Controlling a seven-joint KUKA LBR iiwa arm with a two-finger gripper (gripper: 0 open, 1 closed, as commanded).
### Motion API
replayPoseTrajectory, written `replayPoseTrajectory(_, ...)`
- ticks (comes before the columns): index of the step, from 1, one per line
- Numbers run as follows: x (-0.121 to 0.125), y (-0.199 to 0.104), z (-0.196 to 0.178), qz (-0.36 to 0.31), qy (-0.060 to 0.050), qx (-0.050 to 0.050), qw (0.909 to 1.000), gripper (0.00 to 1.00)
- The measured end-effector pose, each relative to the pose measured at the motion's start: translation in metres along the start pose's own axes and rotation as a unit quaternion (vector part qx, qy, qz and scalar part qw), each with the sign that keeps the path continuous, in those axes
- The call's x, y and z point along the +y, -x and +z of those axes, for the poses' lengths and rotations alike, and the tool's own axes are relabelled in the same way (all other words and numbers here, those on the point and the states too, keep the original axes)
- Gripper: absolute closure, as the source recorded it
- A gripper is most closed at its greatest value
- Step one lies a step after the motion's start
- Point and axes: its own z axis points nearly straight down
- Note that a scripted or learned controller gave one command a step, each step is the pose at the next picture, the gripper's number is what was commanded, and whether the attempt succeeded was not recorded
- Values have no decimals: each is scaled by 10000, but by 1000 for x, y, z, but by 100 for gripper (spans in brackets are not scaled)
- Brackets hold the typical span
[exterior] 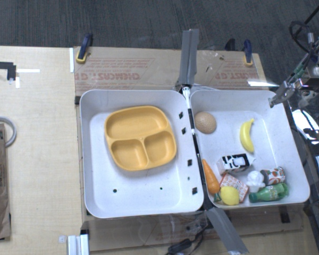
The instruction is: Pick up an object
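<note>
Banana point(247, 135) in right bin point(287, 142) beside egg-like ball point(205, 122); tool point(287, 92) at bin's far corner, finger state indiscernible.

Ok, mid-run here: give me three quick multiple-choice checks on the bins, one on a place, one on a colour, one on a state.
1. Where does the yellow divided plate lie?
A. in the left bin
B. in the right bin
C. on the cardboard

2. What colour is the bottle in the right bin's near corner?
A. blue
B. green
C. black

3. How does the banana lie?
A. under the carrot
B. on the plate
C. alone on bare bin floor, touching nothing

Answers: 1 A, the plate sits inside the left bin. 2 B, its body is green, beside the lemon and the cartons. 3 C, white floor shows all around it; the carrot lies apart, along the left wall.
</note>
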Motion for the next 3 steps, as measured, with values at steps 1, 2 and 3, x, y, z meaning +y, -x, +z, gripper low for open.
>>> replayPoseTrajectory(1, 45, -19, 169, -592, 12, -1, 9982, 0)
replayPoseTrajectory(2, 23, -24, 165, -695, 12, 1, 9976, 0)
replayPoseTrajectory(3, -8, -24, 183, -515, 8, 1, 9987, 0)
